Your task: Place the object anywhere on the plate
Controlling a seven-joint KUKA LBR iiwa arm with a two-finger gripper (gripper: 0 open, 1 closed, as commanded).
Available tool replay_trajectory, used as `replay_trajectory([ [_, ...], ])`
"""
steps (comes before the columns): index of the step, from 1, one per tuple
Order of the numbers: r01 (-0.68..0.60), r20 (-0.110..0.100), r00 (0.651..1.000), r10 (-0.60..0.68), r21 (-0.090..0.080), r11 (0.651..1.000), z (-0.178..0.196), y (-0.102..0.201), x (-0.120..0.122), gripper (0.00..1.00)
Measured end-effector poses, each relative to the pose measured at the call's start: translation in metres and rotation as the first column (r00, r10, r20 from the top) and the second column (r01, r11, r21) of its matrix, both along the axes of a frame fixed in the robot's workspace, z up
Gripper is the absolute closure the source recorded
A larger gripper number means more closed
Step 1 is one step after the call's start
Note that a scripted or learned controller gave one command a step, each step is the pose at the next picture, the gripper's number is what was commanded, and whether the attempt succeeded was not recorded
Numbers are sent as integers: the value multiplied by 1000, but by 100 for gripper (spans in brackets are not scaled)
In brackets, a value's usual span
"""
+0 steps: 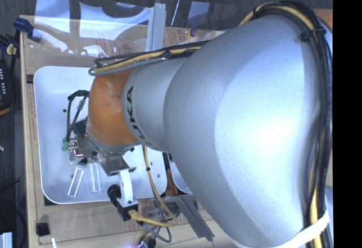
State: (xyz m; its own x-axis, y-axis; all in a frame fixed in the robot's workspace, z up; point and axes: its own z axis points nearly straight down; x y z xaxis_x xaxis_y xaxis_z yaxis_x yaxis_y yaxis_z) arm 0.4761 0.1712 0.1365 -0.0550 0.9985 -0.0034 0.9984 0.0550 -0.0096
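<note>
Currently I am watching the gripper (83, 180) hanging low over the left bin (48, 128), fingers apart and gripping nothing, presumably positioning for a pick.

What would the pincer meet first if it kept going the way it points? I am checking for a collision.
Probably the white floor of the left bin: the pincer points down at a bare patch of it. Depth is hard to judge from this slant.
</note>
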Motion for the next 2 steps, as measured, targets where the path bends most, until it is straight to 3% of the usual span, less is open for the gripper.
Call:
replay_trajectory([
  [1, -384, 5, 923, 384, 4, 923, 79, -57, 2, 100],
  [2, -141, -2, 990, 141, 0, 990, -38, 26, 40, 100],
])
